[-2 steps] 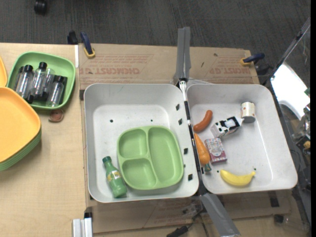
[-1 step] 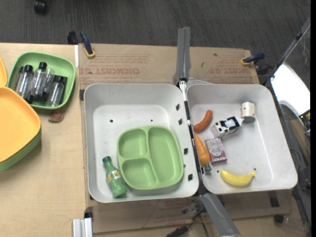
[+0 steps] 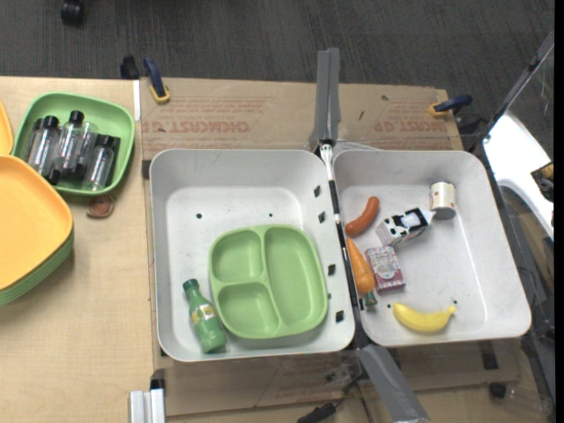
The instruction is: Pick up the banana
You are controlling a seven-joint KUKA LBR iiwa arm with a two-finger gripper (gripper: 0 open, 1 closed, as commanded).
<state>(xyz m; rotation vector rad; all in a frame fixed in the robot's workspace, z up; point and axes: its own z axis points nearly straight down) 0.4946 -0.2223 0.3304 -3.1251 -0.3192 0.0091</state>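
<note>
Grey carpet behind, with a cardboard-covered worktop bearing two white bins side by side. Right bin: banana lying flat near the front wall, curve upward, apart from the rest and untouched. Above it a pink packet, beside an orange carrot along the left wall; further back a sausage, a black-and-white toy and a small silver can. Left bin: a green divided plate and a green bottle. Off to the left, a green tray of vials and stacked orange plates. Hand's state: cannot tell from this picture. Judged so, nothing done yet: approach, descent, closing on the banana and lift all left. Clear space around the fruit, though the front wall sits close.
</note>
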